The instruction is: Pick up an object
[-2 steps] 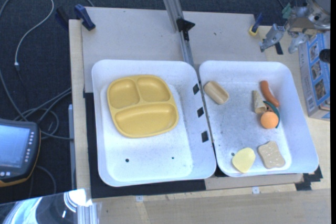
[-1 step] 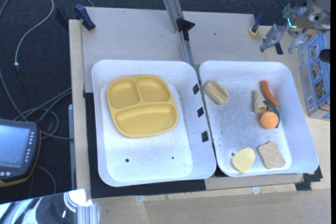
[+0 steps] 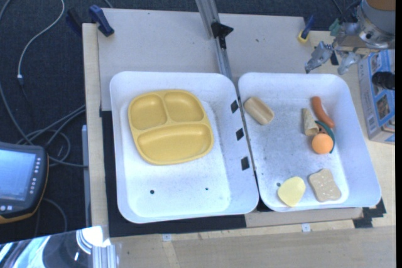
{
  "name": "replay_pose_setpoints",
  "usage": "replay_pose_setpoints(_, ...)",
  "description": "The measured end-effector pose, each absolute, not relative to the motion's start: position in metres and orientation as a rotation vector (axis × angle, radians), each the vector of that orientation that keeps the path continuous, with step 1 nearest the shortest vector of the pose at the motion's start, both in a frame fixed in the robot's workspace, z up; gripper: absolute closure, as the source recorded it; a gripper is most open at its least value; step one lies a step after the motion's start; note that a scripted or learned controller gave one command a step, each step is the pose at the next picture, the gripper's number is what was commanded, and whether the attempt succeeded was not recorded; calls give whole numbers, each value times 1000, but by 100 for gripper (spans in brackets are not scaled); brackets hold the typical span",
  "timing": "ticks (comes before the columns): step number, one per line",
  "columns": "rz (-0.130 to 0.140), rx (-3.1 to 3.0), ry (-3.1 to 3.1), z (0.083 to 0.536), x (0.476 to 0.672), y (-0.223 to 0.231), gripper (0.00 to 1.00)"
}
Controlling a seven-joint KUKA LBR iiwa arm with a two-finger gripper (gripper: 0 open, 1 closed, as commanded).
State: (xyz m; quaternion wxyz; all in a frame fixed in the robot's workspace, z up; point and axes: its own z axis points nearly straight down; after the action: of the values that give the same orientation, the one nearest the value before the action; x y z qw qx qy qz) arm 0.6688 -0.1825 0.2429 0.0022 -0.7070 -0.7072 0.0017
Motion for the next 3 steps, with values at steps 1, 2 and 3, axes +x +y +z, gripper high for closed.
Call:
replay_pose_setpoints(1, 4, -2217, -2219, 200, 666, -178, 0)
replay_pose_setpoints(2, 5, -2216, -2220, 158, 667, -176, 0)
replay_pose_setpoints(3, -2, -2220, -2226, 173, 669, -176, 100)
